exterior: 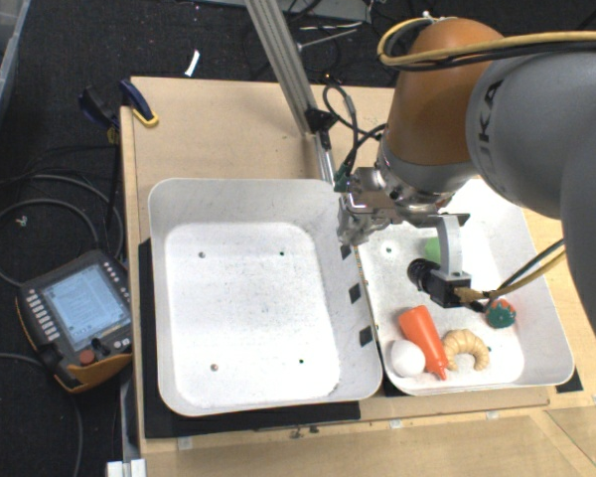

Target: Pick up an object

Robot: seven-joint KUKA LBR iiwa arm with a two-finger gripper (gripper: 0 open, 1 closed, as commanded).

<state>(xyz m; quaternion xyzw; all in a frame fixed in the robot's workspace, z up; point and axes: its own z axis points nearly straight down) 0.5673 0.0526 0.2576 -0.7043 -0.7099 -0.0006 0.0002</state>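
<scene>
Looks like the gripper (363,222) hangs over the right bin (536,361), grip state unclear, and needs lining up over the carrot (424,338).

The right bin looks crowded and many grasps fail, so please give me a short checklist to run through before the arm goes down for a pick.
1. Objects available in the right bin: ok; orange carrot, white egg, croissant, strawberry and a green item.
2. Pincer position: ok, above the right bin's near-left wall.
3. Pincer over a target: not ok, nothing lies directly under it.
4. Pincer opening: cannot tell.
5. Target spacing: not ok; egg, carrot and croissant are bunched together.
6. Green item's access: cannot tell, partly hidden by the arm.
</scene>
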